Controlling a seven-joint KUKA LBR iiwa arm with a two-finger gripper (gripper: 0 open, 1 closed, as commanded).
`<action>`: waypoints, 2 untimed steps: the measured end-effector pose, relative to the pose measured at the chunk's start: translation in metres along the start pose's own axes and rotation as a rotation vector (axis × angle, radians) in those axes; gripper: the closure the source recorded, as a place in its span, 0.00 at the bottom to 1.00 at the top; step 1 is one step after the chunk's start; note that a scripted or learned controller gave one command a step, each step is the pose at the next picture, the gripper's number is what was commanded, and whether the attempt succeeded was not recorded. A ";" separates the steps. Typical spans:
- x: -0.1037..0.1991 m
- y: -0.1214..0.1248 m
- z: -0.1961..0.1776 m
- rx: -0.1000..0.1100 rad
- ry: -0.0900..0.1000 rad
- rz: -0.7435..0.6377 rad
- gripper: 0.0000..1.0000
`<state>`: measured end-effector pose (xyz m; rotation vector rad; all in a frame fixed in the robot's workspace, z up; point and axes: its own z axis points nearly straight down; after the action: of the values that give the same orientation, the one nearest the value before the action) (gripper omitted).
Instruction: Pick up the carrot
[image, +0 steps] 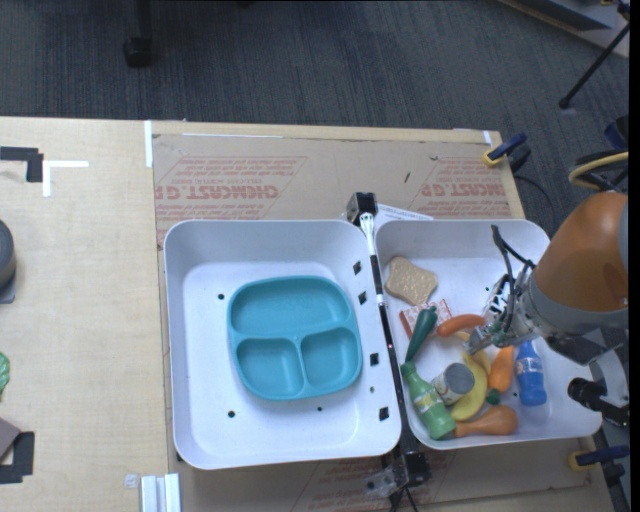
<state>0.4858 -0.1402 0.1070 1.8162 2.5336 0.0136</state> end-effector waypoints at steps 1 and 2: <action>0.042 0.034 -0.084 0.025 0.006 0.610 1.00; 0.042 0.033 -0.084 0.025 0.006 0.609 0.00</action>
<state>0.5020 -0.0896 0.1914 2.5102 1.8863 -0.0022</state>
